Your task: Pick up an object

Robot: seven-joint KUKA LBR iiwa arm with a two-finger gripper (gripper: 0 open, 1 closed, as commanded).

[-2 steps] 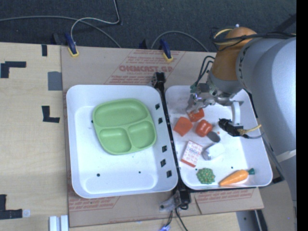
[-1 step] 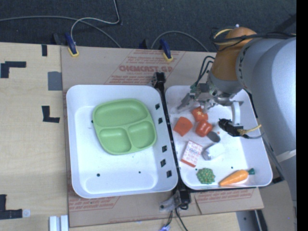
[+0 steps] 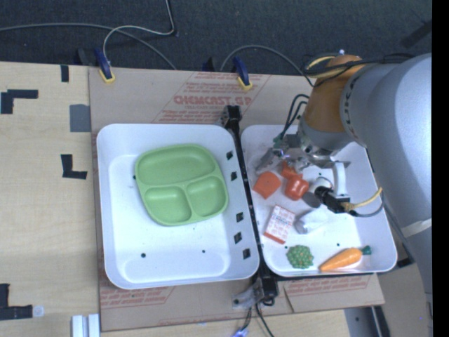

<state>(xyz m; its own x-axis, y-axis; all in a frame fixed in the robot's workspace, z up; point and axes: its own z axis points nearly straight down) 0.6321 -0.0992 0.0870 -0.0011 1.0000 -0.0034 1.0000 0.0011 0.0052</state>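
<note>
Orange blocks, one at (image 3: 266,184) and a redder one at (image 3: 295,186), lie in the right bin (image 3: 372,188) directly under the gripper (image 3: 289,161); I cannot tell its grip. At five o'clock sit a carrot (image 3: 342,259), broccoli (image 3: 300,256) and a small carton (image 3: 280,223). At nine o'clock, the left bin (image 3: 119,209) holds a green divided plate (image 3: 182,184).

The cardboard sheet (image 3: 210,97) under the two bins bears red print along its far edge. The large word there reads about like "CHEMCAST", slanted and partly cut off by the left bin (image 3: 112,146); the smaller lines above and beside it are too blurred to read. More red print shows on the cardboard's near edge, below the bins, also unreadable. In the right bin (image 3: 379,223) lies a small red-and-white packet (image 3: 280,224) with printing on its face, too small to make out.
</note>
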